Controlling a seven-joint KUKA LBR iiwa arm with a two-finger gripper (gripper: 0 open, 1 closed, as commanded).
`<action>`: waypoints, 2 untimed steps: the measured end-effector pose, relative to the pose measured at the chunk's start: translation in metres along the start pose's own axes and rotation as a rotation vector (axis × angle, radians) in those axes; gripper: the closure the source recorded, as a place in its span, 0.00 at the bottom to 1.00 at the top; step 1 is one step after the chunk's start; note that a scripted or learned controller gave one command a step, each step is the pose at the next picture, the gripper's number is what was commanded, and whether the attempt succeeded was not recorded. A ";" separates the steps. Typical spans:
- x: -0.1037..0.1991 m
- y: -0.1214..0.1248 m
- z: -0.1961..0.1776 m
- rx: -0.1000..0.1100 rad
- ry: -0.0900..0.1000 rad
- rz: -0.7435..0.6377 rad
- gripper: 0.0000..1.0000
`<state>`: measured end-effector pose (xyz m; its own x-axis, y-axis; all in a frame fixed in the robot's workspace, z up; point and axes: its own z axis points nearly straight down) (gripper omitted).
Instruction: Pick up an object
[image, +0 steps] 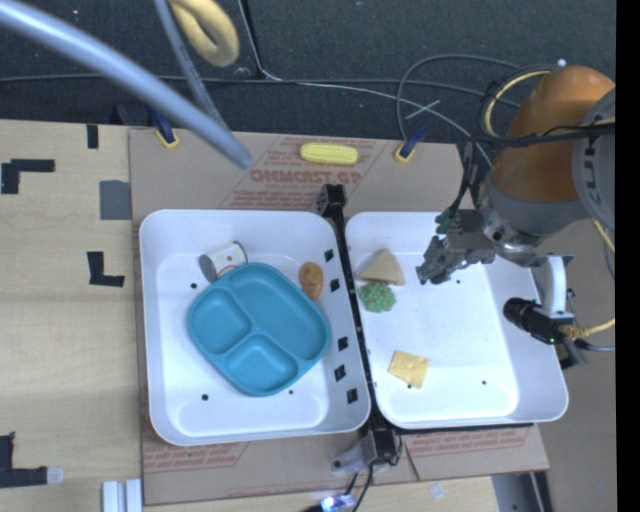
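Where the arm comes in from the right, you see its gripper (440, 262) hanging over the upper part of the right bin (520, 395), dark and foreshortened, with the orange band on the wrist above it. You cannot tell from this angle whether it is released or clenched, and nothing shows between its tips.

In that same bin you have three small things. A tan wedge-shaped piece (382, 267) lies near the dividing edge, just left of the gripper and apart from it. Touching the wedge's lower side is a green knobbly piece like a broccoli floret (378, 297). A yellow holed block like a cheese slice (408, 368) sits lower down, well apart from the other two.

In the left bin (165, 390) a blue sectioned plate (258, 327) with three compartments takes up the middle. A small white and grey cup (222, 261) lies on its side just beyond the plate's upper left corner, and a brown oval piece (311, 280) stands near the plate's upper right edge, close to the bin wall.

Behind the bins, on the cardboard sheet (280, 175), lies a yellow corn-like piece (328, 153).
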<state>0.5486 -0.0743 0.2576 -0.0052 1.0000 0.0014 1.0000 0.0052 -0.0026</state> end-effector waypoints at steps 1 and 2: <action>0.053 -0.013 0.017 0.001 0.000 -0.001 1.00; 0.105 -0.020 0.033 0.001 0.000 -0.001 1.00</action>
<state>0.5281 0.0309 0.2244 -0.0062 1.0000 0.0011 1.0000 0.0062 -0.0038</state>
